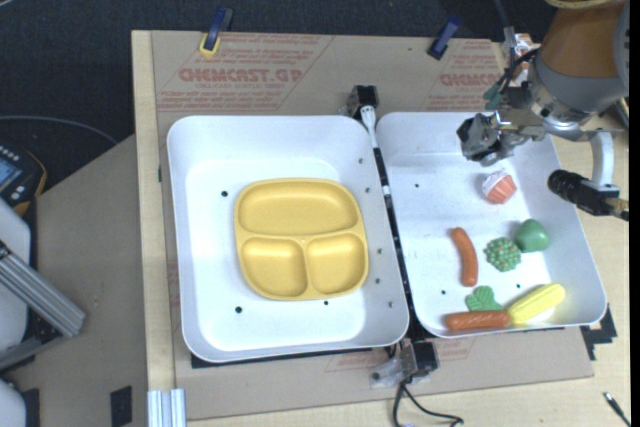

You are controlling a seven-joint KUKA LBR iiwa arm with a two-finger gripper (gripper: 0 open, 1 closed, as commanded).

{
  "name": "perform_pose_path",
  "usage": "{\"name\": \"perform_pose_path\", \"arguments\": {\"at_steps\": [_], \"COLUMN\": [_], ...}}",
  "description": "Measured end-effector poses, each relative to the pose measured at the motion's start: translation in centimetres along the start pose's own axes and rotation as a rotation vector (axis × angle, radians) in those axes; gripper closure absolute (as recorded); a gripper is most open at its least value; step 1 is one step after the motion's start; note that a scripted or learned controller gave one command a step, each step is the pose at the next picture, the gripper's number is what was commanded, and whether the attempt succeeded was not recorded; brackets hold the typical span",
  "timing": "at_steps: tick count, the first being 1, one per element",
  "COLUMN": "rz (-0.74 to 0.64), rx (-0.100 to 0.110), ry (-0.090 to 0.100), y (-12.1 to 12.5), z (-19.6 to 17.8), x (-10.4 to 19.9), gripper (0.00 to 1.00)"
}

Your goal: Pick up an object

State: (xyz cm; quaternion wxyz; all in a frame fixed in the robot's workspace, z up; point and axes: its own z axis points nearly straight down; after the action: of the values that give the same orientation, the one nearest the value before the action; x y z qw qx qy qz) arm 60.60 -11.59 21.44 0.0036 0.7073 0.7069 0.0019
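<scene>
Hovering over the far part of the right bin [440,140], the gripper [480,141] is being held above bare white floor, and nothing is being seen between its dark tip and the bin; whether it is set wide or narrow cannot be told from this slanted view. Just below and to the right of it, a small red-and-white toy [498,186] is lying as the nearest candidate. Further below, well apart from the gripper, a red sausage [465,255], a broccoli floret [502,254] and a green ball [532,235] are lying near one another, and beyond them, at the bin's near wall, a green leafy piece [482,298], a second sausage [476,320] and a corn cob [537,303] are being crowded together. Far to the left, a yellow divided tray [300,238] is sitting in the left bin [190,215]. The approach step is judged to be in hand, with no object yet picked; a short shift toward the red-and-white toy and a straight descent are being called for next.
</scene>
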Motion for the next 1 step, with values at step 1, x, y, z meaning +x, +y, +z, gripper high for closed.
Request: {"name": "perform_pose_path", "arguments": {"at_steps": [1], "rz": [-0.001], "rx": [0.004], "ry": [0.001], "y": [0.09], "z": [-1.14], "x": [-0.01], "gripper": [1.00]}}
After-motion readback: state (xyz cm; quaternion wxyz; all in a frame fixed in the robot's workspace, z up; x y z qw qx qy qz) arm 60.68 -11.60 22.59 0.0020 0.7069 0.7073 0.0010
